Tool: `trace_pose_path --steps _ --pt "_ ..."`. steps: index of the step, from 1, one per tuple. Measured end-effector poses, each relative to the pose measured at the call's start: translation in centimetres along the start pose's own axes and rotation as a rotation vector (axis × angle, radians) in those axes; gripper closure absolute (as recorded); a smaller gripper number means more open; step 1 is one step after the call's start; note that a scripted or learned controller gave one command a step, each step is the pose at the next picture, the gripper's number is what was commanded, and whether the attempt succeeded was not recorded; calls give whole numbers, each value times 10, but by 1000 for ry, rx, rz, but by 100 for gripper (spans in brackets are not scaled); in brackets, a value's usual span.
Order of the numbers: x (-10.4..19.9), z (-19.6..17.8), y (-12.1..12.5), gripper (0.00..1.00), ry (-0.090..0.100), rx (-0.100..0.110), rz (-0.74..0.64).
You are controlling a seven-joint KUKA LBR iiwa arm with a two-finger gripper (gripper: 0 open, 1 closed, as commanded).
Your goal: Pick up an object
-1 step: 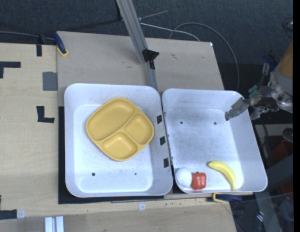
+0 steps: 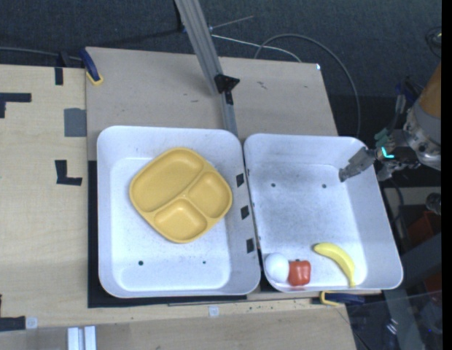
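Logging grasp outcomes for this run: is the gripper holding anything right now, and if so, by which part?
Nothing is held. The gripper sits over the right bin's upper right corner, far from the banana, red object and white ball.

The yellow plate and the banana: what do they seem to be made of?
The yellow plate looks like moulded plastic with a matt finish: one even colour, rounded edges and three pressed compartments. The banana is probably a plastic toy too, since its yellow is uniform and smooth with no brown marks, but at this size real fruit cannot be ruled out.
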State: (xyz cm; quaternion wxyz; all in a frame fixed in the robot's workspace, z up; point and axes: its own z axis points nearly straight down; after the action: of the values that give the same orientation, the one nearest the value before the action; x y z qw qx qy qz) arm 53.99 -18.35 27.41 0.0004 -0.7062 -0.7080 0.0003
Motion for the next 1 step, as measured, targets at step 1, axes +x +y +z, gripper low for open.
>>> trace_pose_path --steps 1 --pt "-4 63 -2 0 1 7 2"
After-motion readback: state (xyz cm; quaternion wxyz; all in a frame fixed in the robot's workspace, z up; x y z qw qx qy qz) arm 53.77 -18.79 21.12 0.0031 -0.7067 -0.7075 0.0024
